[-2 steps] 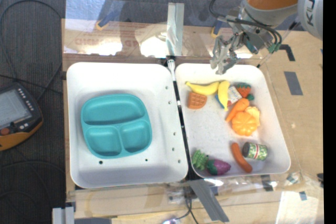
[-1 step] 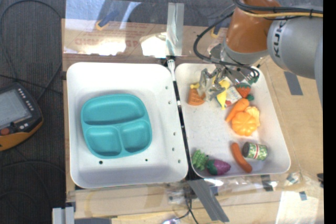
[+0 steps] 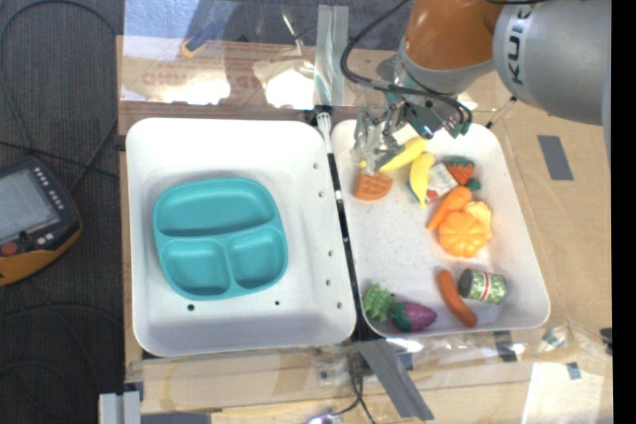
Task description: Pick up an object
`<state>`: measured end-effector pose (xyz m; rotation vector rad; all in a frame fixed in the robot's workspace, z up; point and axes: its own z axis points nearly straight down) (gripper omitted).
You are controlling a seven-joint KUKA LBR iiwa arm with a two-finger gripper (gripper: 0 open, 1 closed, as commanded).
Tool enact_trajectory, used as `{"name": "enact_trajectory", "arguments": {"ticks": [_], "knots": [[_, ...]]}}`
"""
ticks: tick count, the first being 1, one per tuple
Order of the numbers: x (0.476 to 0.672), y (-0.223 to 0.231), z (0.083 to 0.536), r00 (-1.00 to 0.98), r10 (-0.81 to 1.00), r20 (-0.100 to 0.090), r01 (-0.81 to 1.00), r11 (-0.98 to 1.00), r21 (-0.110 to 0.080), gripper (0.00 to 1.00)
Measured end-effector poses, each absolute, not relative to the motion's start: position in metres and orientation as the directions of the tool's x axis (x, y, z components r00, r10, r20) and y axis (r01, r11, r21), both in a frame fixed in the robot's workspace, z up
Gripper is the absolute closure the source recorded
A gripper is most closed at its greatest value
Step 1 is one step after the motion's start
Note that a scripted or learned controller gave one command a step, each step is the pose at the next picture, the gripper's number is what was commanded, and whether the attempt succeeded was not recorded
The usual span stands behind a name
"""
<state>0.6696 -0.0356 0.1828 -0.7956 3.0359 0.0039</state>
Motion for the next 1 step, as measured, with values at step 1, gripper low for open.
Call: {"name": "enact_trajectory", "arguments": {"ticks": [1], "knots": [[0.6694, -0.0356, 0.1822, -0.872, -0.49, -0.003, -0.49, 0.872, 0.003, 0.0]]}}
